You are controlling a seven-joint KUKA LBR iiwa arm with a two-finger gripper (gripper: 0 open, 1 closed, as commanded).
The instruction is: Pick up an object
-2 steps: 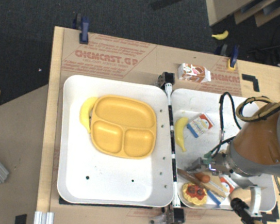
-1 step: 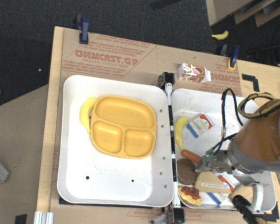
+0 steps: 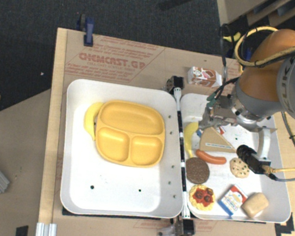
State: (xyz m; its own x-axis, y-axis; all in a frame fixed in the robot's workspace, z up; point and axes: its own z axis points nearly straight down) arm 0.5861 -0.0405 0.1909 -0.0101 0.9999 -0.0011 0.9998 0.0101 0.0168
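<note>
The right bin (image 3: 284,202) holds several toy foods: a tan sandwich wedge (image 3: 218,142), a red sausage (image 3: 211,158), a brown round patty (image 3: 198,170), a cookie (image 3: 238,167), a small pizza (image 3: 202,197), a red, white and blue carton (image 3: 232,200), a tan block (image 3: 256,204) and a yellow banana (image 3: 190,136) by the left wall. My gripper (image 3: 213,121) hangs low over the bin's far left part, right above the top corner of the sandwich wedge. I see nothing held in it.
In the left bin (image 3: 69,150) a yellow divided plate (image 3: 130,133) lies on top of a yellow piece (image 3: 89,118). A small brown and white box (image 3: 203,76) sits on the bench behind the right bin. A blue clamp (image 3: 88,29) grips the bench's far edge.
</note>
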